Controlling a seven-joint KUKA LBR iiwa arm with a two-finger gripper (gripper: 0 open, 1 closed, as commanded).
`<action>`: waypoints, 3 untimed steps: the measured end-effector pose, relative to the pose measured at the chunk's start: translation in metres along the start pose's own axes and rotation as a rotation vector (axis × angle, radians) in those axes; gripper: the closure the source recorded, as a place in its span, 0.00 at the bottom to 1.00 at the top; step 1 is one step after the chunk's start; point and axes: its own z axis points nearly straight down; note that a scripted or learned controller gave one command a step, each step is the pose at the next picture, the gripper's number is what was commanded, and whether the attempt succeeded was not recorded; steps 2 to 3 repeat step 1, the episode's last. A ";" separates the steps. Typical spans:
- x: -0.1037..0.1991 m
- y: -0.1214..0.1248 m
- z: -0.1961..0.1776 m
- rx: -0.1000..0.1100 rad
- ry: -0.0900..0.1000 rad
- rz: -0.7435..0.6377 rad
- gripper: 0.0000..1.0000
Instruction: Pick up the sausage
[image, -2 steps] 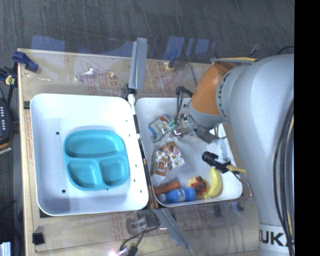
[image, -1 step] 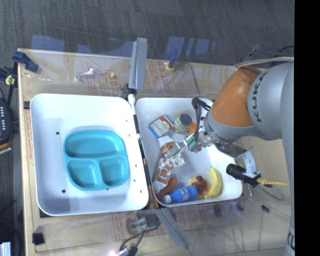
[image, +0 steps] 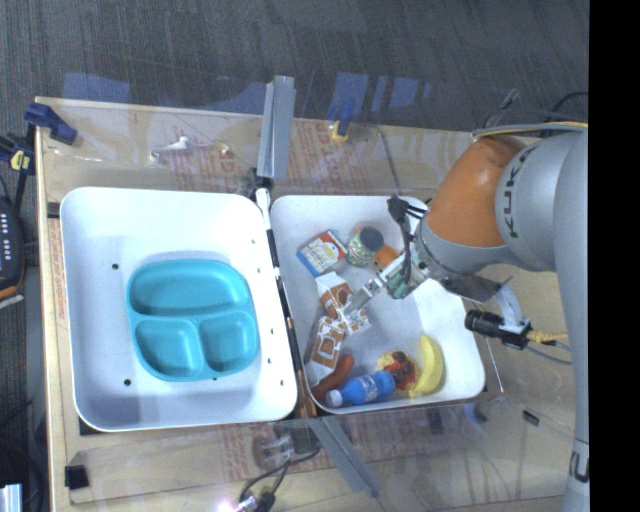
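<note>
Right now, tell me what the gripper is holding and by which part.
It cannot be told. The gripper hangs over the right bin above the snack packets; the sausage lies apart, near the bin's front edge, untouched.

Just left of the pincer, waffle-print packets (image: 338, 318) lie in the right bin (image: 452, 340). Up-left of it sit a small carton (image: 321, 253) and a can (image: 367, 244). Below it lie a banana (image: 431, 364) and blue bottle (image: 366, 390). Far left, a blue divided tray (image: 192, 317).

Wooden bench (image: 150, 135) under two white bins (image: 90, 215)
</note>
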 end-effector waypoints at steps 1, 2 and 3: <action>0.048 0.032 0.038 -0.007 -0.005 -0.105 0.00; 0.048 0.032 0.038 -0.007 -0.005 -0.105 0.00; 0.048 0.032 0.038 -0.007 -0.005 -0.105 0.00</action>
